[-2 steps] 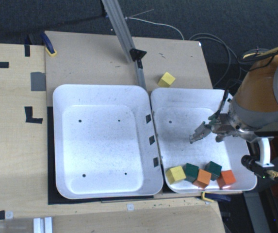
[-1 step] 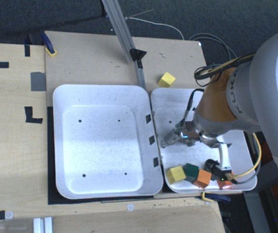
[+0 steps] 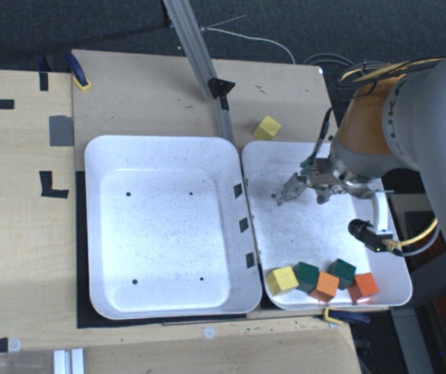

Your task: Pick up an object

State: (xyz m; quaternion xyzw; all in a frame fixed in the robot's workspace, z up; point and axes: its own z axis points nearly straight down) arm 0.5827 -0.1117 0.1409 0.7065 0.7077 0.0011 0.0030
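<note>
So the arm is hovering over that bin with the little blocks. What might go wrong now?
1. The blocks huddle touching in the right bin's near corner, so the gripper may grab two or push them apart.
2. They sit against the rim, so a finger may strike the wall.
3. The gripper hangs over bare floor far from them; closing here would likely catch nothing.

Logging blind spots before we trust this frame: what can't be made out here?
- Tool, camera view: small and blurred against the right bin; open or shut is not readable.
- Block cluster at the right bin's near edge: blocks overlap, so the two green blocks are partly hidden by the orange ones.
- Arm: cut off by the right edge.
- Yellow block outside the bins: too small to read its faces.
</note>
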